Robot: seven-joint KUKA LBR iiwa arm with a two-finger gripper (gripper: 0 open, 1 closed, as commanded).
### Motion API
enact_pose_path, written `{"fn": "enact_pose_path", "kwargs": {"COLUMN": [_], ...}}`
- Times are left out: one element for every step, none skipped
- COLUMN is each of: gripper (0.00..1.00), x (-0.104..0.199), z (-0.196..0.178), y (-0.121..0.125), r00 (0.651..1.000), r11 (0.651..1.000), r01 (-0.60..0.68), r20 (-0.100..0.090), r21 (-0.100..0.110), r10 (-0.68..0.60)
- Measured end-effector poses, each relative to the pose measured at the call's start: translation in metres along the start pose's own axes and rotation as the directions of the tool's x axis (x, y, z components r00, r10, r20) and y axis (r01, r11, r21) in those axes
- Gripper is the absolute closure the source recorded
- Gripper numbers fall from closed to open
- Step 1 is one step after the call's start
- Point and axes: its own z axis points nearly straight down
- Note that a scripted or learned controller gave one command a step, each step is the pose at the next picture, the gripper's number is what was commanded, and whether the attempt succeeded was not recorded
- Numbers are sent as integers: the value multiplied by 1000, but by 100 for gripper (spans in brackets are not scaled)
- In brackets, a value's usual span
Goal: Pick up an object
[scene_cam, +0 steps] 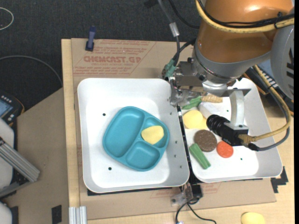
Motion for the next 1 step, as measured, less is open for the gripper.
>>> {"fn": "enact_pose_path", "kwargs": {"gripper": [100], "x": [-6], "z": [53], "y": [-14], "r00": [1000], "r11": [1000], "r01": [-2], "r20": [1], "r21": [7], "r10": [2]}}
